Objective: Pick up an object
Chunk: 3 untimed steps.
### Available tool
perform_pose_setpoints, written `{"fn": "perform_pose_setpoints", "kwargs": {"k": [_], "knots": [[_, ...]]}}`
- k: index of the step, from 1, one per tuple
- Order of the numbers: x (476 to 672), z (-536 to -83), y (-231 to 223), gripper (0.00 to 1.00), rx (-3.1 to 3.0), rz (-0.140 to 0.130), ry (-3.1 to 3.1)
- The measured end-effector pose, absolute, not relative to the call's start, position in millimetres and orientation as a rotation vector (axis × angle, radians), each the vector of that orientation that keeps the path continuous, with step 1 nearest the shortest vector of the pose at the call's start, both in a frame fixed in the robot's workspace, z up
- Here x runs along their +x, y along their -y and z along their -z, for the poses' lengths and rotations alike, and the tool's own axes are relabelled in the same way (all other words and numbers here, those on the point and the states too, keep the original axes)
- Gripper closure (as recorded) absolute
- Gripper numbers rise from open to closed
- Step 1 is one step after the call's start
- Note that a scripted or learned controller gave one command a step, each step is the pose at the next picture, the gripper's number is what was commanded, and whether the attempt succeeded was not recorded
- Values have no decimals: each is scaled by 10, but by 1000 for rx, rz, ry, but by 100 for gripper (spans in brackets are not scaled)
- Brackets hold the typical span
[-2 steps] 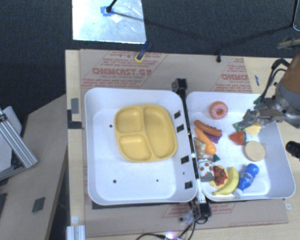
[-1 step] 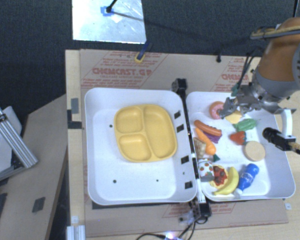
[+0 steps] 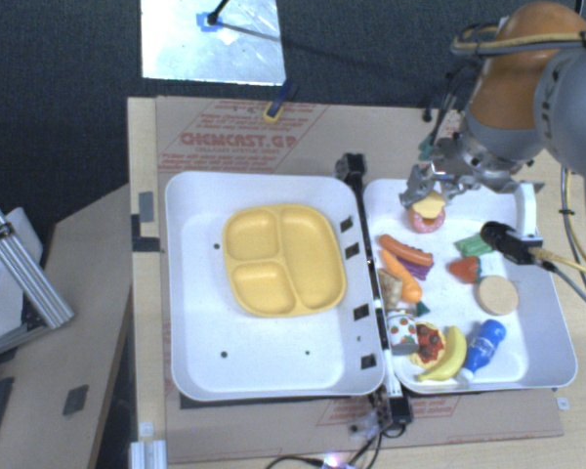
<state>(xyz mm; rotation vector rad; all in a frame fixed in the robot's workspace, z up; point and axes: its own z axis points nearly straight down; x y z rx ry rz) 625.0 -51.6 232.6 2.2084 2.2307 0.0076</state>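
My gripper (image 3: 428, 190) hangs over the far left part of the right bin (image 3: 547, 355). Right below its fingers sits a small toy burger (image 3: 429, 213) with a pale top and pink base, and the fingers look to be touching its top. Further toys lie in that bin: an orange hot dog (image 3: 406, 253), a carrot-like piece (image 3: 401, 279), a red and green piece (image 3: 467, 258), a tan disc (image 3: 496, 295), a pizza slice (image 3: 422, 339), a banana (image 3: 449, 356) and a blue bottle (image 3: 480, 346).
The left bin (image 3: 200, 360) holds a yellow divided plate (image 3: 280, 259). A black divider (image 3: 366, 262) runs between the bins. A black cabled part (image 3: 508, 241) reaches over the right bin's far right. A shiny sheet (image 3: 213, 25) lies beyond the bench.
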Motion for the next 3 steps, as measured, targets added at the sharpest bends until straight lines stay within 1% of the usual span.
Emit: {"fn": "perform_pose_setpoints", "kwargs": {"k": [1,2,3], "knots": [[6346,-2257,179,100,2211,-5,-2229],[6216,-2261,351,100,2221,0,-2221],[6295,-2145,320,100,2216,0,-2225]]}}
